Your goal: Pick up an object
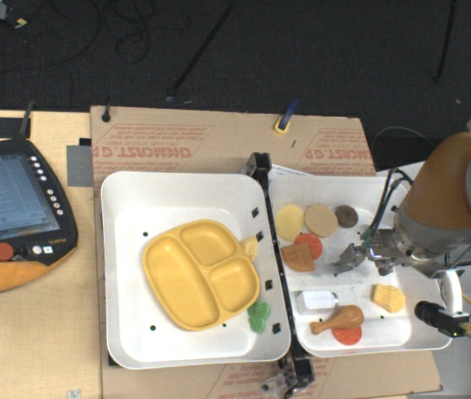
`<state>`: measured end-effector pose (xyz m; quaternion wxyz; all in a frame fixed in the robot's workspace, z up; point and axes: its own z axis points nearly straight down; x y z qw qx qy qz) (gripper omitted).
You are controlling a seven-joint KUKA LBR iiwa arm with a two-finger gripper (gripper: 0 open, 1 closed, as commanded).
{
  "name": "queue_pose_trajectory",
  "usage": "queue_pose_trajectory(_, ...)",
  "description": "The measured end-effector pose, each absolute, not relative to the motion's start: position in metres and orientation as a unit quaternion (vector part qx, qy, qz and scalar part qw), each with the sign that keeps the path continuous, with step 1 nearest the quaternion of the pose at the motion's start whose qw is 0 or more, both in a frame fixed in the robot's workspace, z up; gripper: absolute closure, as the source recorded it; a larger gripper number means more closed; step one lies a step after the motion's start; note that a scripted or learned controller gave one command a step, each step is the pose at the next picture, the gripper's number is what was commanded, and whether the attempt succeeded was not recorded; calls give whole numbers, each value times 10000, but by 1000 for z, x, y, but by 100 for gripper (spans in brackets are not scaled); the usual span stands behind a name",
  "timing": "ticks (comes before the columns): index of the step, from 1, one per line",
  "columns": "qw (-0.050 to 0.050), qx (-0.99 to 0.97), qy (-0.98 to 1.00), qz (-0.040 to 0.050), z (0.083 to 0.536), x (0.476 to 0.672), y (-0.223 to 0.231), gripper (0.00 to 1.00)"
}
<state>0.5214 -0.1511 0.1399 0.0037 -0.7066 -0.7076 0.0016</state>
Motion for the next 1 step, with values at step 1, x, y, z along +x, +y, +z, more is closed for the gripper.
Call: queue_pose_trajectory(1, 32, -7068, -7074, 13, 86, 521, -148, 0)
